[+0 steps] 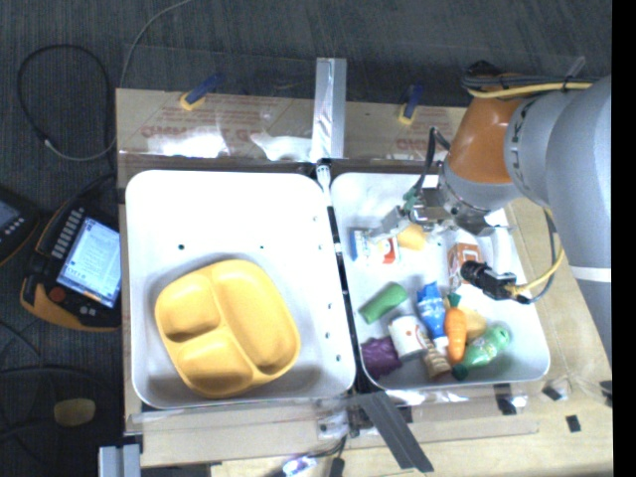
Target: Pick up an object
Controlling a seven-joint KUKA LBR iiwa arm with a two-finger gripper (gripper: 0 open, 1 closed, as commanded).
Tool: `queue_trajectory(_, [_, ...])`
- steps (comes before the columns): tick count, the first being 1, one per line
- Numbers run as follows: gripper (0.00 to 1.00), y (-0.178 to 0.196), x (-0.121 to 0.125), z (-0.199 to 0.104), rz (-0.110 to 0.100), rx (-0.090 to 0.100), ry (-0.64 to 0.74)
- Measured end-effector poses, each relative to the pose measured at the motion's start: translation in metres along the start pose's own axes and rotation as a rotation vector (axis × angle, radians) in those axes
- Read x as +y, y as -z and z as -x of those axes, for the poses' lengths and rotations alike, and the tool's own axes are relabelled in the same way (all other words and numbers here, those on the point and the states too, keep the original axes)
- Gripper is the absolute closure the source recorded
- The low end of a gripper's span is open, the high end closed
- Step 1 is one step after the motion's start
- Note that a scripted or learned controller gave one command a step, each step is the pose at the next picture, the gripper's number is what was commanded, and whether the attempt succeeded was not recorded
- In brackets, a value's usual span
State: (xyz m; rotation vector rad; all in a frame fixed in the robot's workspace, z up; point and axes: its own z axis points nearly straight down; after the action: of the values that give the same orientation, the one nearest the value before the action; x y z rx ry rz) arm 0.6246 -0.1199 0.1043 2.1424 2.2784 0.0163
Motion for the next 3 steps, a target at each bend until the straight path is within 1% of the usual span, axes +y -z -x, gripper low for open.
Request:
queue_trajectory(1, [1.0,0.008,0.002,-0.002,-0.002,0.005,0.002])
queue_trajectory(2, [1.0,0.001,-0.056,0.004,0.036,-0.02,0.528])
queue_trajectory(3, [1.0,0.077,0.022,-0.028,-0.018,0.008,0.476])
